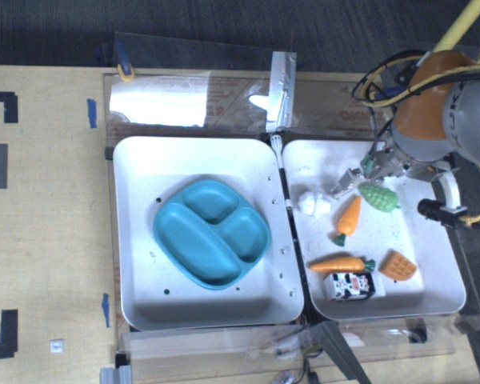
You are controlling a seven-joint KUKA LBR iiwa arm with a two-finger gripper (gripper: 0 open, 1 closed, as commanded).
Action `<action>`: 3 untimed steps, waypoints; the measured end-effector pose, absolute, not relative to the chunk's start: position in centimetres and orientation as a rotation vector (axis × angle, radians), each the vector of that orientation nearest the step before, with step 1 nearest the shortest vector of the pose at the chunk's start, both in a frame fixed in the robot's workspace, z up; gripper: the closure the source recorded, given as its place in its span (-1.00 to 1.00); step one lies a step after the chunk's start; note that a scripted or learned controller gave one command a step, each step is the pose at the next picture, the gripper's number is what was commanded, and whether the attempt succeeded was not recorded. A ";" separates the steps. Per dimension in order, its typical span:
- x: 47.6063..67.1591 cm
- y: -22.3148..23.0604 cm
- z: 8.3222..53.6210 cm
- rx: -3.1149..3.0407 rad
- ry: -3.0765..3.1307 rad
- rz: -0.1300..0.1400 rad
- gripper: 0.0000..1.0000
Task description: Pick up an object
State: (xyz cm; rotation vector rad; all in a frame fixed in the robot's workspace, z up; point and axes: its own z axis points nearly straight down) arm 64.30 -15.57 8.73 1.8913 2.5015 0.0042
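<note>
Starting nearest, the right bin holds a black-and-white carton, a lying carrot and an orange waffle piece; farther back sit an upright-slanting carrot, a white lump and a green toy. The gripper hovers just beside the green toy, nothing visibly held; whether it is apart or together I cannot tell. Crowded pieces could make it nudge the toy aside and grasp nothing.

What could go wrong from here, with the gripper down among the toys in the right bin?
The gripper sits low in the right bin, close beside the green toy and upright carrot, so it could nudge one instead of grasping. The white lump lies near the bin wall, awkward to reach.
</note>
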 end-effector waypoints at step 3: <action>66.9 -8.1 20.3 1.894 2.498 0.008 1.00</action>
